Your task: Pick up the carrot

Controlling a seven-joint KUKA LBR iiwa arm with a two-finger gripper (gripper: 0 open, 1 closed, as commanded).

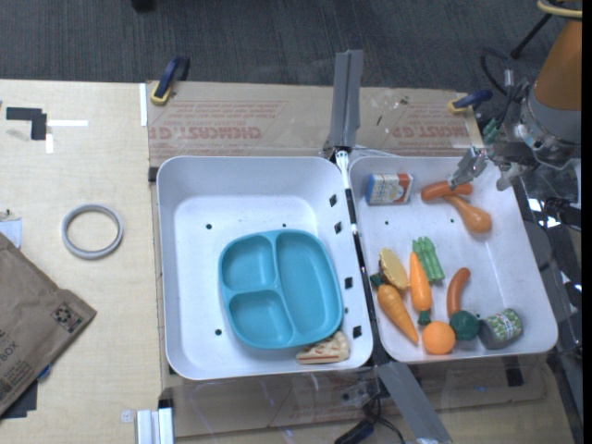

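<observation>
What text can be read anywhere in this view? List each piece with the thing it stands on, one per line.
"BOX", black print on the brown cardboard box at the left edge of the bench.
Red lettering, upside down, on the cardboard sheet behind the bins: too blurred to read for certain.
Label on the small carton in the right bin: too small to read.
Label on the green can: too small to read.

You find bare floor across the middle of the right bin (504, 248). Its near-left corner is crowded: the carrot (397, 310) lies touching the corn (394, 269), a second carrot (420, 281), green beans (427, 257) and an orange (438, 338). The left bin's (185, 248) far half lies open beyond the blue tray (277, 288).
</observation>
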